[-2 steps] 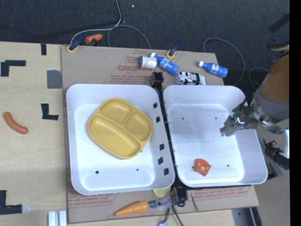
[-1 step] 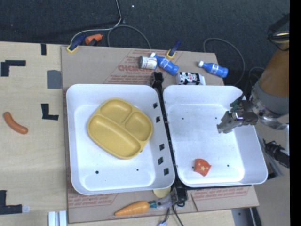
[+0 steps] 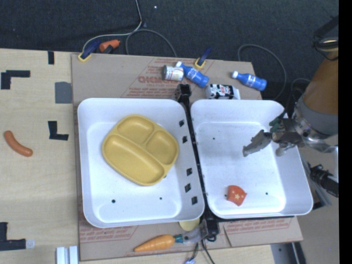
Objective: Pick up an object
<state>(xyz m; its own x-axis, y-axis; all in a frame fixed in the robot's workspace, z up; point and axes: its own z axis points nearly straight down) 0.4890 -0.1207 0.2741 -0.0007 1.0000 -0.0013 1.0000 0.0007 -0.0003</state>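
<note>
Fingers spread and gripping nothing, my gripper (image 3: 265,143) hangs over the right bin (image 3: 220,114). That red piece (image 3: 236,195) lies well apart, near the front wall. I should center above it, descend straight, then close gently.

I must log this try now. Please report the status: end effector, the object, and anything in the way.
End effector open, holding nothing, over right bin. Orange-red object lies near the bin's front wall, apart from it. Nothing lies between them.
</note>
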